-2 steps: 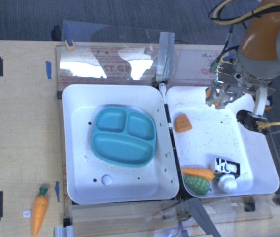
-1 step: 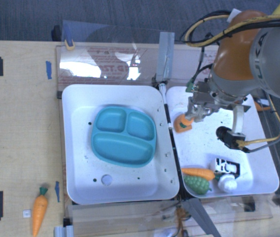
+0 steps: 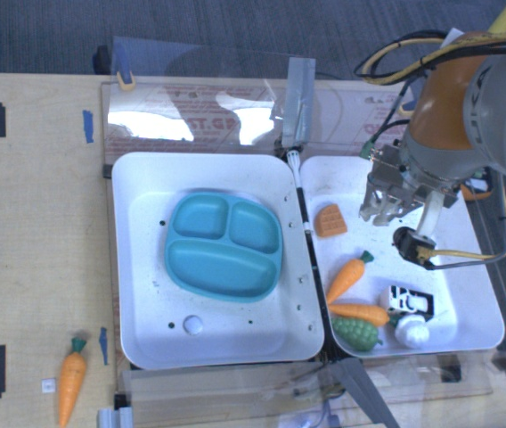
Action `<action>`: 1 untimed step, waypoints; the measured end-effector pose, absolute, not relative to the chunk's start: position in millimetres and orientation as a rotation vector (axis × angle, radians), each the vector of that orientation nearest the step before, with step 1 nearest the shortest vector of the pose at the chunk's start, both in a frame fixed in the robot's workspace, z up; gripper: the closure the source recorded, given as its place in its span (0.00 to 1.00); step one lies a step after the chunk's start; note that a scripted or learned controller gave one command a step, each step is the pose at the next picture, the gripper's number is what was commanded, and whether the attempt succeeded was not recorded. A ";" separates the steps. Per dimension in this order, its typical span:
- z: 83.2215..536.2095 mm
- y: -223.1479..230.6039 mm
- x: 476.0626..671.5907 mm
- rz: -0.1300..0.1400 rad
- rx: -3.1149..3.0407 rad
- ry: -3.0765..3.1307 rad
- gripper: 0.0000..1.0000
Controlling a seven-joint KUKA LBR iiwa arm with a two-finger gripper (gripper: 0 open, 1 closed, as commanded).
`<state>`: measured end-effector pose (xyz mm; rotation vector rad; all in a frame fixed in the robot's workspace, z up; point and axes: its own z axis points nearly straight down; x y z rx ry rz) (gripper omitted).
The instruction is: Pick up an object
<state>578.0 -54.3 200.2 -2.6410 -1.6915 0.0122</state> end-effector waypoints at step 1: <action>200.6 -53.8 578.3 0.011 -2.641 -1.693 0.00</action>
